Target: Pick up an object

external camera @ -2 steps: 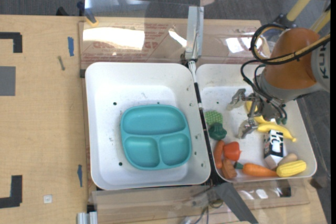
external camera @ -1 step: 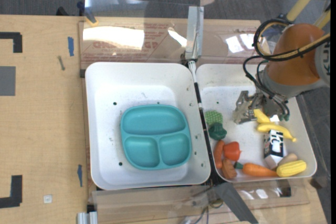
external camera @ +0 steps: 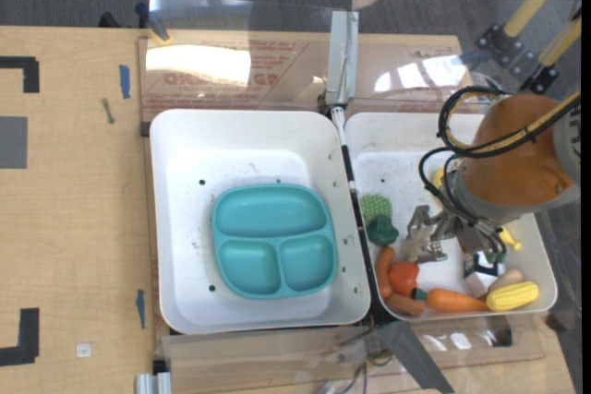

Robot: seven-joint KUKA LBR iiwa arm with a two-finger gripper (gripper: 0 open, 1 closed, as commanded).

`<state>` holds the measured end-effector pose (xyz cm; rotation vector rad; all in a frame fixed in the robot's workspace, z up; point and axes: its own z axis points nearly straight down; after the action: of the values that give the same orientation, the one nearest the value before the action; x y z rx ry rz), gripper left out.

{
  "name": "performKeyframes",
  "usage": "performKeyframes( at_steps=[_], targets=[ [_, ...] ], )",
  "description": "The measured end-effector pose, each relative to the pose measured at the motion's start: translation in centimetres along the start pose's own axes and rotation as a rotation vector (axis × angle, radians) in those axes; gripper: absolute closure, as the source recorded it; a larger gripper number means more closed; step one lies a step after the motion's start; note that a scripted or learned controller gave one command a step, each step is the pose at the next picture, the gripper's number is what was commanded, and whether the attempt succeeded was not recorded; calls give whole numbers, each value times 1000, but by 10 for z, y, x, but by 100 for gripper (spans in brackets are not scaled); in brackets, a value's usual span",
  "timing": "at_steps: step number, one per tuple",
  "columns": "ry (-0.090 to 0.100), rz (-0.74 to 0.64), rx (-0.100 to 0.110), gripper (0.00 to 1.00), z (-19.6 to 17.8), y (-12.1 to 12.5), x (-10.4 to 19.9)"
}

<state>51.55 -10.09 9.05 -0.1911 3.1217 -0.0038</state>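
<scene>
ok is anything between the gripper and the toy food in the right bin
Nothing visible. The gripper hangs inside the right bin, just above the red piece, with the carrot and corn to its right and the green piece to its left. All lie uncovered.

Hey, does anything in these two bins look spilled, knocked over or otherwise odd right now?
Nothing looks spilled or broken. The teal divided plate lies flat in the left bin. The toy food, including a carrot and corn cob, is crowded into the right bin's near end.

Pincer low, arm from right
</scene>
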Motion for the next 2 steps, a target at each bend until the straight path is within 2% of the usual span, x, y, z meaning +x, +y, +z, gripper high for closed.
performKeyframes(
  at_steps=[1,2],
  targets=[
    [-2,-184,-1,100,-201,47,-40],
    [14,-201,-8,100,-110,90,-8]
  ],
)
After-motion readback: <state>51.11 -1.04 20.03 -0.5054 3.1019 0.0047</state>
